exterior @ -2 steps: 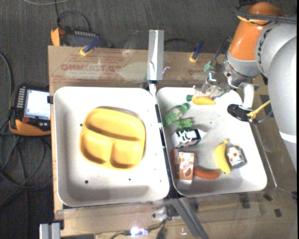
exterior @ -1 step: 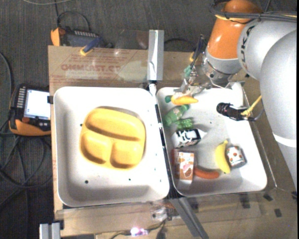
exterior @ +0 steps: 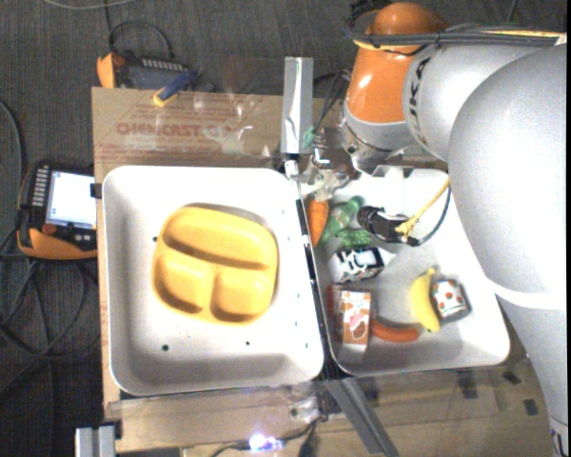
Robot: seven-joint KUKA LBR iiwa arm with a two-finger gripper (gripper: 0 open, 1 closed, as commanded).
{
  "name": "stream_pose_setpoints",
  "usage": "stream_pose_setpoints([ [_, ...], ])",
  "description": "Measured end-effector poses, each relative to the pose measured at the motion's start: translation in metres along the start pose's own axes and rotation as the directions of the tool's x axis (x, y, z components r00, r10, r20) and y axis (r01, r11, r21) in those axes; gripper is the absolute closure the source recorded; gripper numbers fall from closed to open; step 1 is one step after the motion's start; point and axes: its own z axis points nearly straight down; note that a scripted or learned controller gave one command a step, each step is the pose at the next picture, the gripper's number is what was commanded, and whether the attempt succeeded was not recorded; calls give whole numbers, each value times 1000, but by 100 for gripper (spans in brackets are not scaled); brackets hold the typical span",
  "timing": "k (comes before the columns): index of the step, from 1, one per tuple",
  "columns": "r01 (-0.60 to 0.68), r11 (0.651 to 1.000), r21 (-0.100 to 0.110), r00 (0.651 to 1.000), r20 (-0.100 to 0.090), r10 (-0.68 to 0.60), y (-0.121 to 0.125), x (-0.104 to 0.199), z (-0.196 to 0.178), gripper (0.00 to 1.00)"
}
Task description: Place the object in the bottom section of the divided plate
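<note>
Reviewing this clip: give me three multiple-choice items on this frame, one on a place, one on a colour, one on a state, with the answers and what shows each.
1. Where does the divided plate lie?
A. in the left bin
B. in the right bin
C. on the floor

2. What colour is the divided plate?
A. blue
B. yellow
C. white

3. What lies in the plate's sections?
A. a carrot
B. a banana
C. nothing

Answers: 1 A, it sits in the middle of the left bin. 2 B, it is yellow against the white bin. 3 C, the carrot and banana lie in the right bin.
</note>
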Motion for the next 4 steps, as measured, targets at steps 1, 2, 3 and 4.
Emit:
stream_pose_setpoints([
  [1, 249, 969, -1, 969, -4, -249, -6, 89, 0, 100],
  [2, 418, 908, -3, 908, -1, -418, 7, 164, -79, 100],
  [3, 436, 900, -5, 900, -2, -437, -109, 159, -203, 100],
  [4, 582, 813, -1, 813, -4, -582, -153, 147, -93, 100],
])
